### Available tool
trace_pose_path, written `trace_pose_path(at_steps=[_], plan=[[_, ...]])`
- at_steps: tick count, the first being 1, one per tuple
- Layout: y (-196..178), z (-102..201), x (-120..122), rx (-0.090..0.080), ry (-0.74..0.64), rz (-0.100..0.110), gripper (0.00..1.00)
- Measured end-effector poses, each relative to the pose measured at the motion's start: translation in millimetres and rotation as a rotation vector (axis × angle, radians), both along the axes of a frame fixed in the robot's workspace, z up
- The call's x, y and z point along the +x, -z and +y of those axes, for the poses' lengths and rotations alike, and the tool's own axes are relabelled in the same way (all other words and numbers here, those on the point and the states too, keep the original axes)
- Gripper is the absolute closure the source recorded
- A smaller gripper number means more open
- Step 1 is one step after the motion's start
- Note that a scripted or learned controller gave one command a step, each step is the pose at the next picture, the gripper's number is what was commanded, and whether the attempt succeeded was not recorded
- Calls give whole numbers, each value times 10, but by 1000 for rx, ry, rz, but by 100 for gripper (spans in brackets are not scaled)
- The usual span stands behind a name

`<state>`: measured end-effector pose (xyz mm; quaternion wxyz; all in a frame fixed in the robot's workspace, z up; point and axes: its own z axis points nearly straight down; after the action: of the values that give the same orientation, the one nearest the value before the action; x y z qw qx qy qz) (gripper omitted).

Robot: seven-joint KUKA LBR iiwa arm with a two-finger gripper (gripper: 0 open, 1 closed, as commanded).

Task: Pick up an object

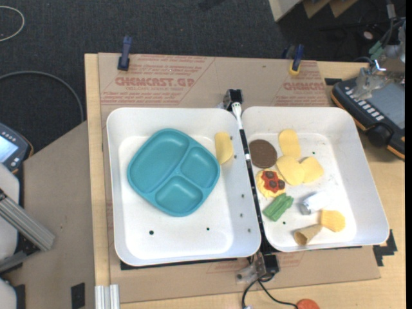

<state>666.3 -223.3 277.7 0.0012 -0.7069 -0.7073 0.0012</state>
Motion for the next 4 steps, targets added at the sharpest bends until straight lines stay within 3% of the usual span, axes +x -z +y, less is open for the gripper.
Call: trace_pose_path(at_steps=[1, 2, 3, 4], plan=[[337, 0, -1, 0, 0, 0, 100], [614, 1064, 8, 5, -9, 0, 100], [297, 448, 5, -4, 4, -9, 100], [398, -38, -1, -4, 4, -7, 100]])
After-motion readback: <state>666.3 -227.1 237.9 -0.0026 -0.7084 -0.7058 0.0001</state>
